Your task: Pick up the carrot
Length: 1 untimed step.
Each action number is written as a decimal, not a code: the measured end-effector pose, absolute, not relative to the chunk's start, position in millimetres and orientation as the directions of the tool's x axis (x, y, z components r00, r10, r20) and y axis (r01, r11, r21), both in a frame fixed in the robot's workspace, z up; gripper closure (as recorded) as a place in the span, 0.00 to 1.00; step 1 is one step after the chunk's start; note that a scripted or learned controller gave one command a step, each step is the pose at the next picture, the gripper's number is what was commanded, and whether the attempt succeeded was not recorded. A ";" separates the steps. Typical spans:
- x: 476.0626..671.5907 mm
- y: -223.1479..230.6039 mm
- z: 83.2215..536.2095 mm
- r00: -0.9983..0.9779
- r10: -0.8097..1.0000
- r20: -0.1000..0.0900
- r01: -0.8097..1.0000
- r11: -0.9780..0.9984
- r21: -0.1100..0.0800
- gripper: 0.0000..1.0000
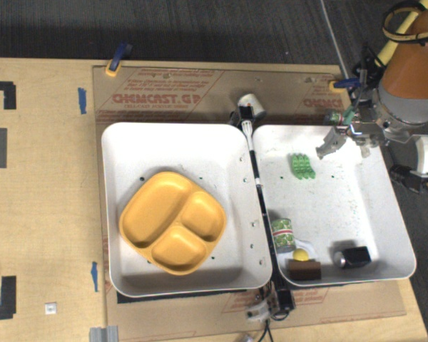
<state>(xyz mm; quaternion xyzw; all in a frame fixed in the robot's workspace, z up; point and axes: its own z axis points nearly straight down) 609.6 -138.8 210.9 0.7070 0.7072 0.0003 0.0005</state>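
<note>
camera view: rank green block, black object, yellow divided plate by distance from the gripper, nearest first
From the gripper, at the right bin's far right corner:
1. Green block, just to its left in the right bin's far half.
2. Black object, at the right bin's near edge.
3. Yellow divided plate, in the middle of the left bin.
</note>
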 end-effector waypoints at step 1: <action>509.5 -84.1 184.2 0.124 0.992 0.001 0.992 -0.124 -0.003 0.00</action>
